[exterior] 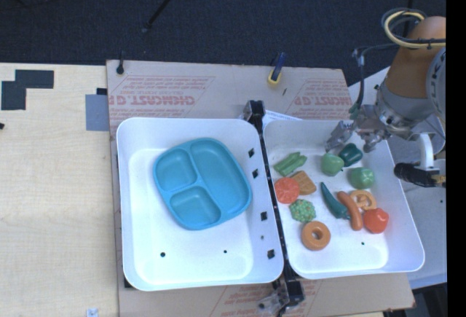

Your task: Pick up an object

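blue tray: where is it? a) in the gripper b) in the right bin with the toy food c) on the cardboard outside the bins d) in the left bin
d: the blue tray lies flat inside the left bin, while the toy food is in the right bin, near the gripper.

1. A dark green pepper-like toy [350, 154] sits at the 12 o'clock end of the cluster in the right bin [408, 250], between the fingers of the gripper [354, 139].
2. Two light green pieces [333, 163] [361, 178] lie just beside it, at its 8 and 5 o'clock.
3. An orange ring [316, 235] lies flat at the cluster's 6 o'clock.
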Motion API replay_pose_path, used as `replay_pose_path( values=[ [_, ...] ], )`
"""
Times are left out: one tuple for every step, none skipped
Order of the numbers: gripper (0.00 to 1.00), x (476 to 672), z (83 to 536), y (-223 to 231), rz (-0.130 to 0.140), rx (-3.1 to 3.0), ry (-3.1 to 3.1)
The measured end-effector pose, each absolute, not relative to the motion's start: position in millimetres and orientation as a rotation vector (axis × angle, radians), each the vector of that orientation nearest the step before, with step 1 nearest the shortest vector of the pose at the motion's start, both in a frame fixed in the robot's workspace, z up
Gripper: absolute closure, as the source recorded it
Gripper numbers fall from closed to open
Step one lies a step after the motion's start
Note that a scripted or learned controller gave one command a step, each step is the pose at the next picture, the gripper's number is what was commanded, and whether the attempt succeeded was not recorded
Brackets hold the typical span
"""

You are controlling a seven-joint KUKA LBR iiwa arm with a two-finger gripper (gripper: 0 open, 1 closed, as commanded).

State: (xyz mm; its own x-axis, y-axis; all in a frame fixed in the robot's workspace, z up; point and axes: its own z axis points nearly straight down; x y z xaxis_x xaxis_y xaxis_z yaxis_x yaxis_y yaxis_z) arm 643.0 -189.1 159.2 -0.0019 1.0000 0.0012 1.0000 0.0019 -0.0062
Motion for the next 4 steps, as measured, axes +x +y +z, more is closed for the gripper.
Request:
replay_pose_path(
  values=[
    [0.0,644.0,116,-187,-0.008,-2.222,-2.23],
    [0.0,645.3,107,-187,-0.003,-2.22,-2.226],
    [1.0,645.2,115,-187,0.001,-2.22,-2.229],
    [1.0,645.0,158,-186,-0.002,-2.222,-2.222]
  ],
)
